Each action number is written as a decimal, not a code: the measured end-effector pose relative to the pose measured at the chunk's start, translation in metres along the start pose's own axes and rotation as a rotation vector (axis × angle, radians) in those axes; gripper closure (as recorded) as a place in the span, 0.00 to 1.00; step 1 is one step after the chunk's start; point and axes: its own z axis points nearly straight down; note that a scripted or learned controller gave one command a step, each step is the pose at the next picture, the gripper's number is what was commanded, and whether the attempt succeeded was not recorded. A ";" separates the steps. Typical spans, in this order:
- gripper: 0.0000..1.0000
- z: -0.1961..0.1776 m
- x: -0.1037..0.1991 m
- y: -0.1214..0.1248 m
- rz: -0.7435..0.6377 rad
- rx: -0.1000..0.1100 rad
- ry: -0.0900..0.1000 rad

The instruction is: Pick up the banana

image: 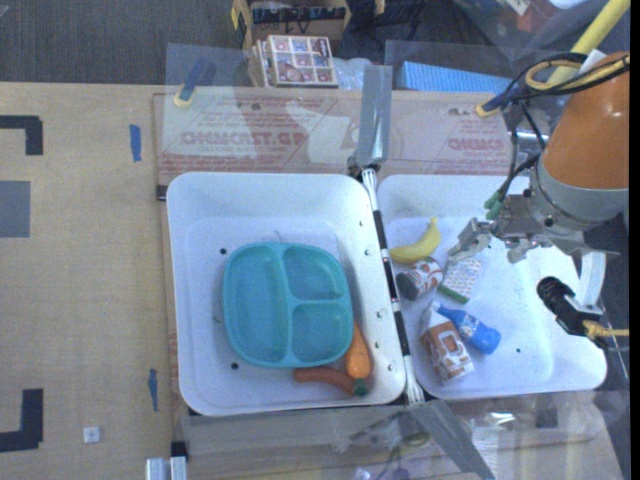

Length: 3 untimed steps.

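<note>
From my end the arm (585, 138) hangs over the right bin (570, 363), gripper (478, 240) pointing left with its fingers spread apart, nothing between them. The banana (420, 245), curved and smooth yellow, lies just left of the fingertips near the bin's left wall. A small can (420, 279) and a blue bottle (472, 330) crowd in below it.

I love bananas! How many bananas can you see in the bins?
1. The banana lies in the right bin, near its upper left corner, just left of the gripper. The arm covers part of that bin, so another could be hidden.
</note>
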 end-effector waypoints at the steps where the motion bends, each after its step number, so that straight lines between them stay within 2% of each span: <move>1: 0.00 0.040 0.034 0.061 -0.047 -0.005 -0.002; 2: 0.00 0.040 0.034 0.061 -0.046 -0.005 -0.002; 3: 0.00 0.040 0.039 0.024 -0.152 0.000 0.000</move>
